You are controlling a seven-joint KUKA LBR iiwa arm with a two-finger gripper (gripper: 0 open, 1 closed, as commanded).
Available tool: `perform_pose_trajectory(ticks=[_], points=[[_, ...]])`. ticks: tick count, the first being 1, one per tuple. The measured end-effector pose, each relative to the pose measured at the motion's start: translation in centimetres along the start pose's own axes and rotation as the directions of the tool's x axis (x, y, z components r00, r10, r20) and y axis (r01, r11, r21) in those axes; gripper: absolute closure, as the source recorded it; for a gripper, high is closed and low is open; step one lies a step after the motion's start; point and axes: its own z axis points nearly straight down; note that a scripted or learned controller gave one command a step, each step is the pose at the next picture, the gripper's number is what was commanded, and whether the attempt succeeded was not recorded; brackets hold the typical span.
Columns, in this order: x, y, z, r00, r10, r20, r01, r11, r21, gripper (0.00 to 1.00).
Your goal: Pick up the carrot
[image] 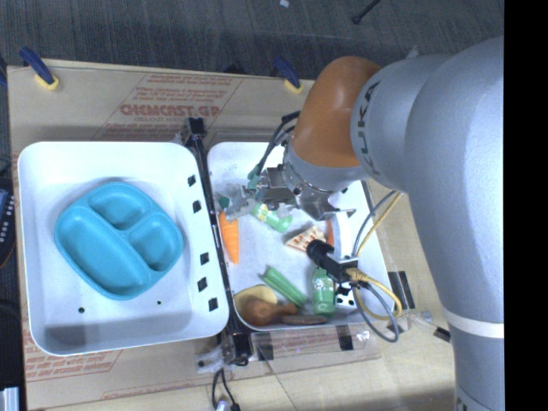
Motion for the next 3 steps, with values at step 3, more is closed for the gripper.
perform_pose_trajectory(ticks=[3], points=[[-6.0, 2.9, 9.0, 0.997, -0.076, 0.003, 0.076, 0.997, -0.004, 0.0]])
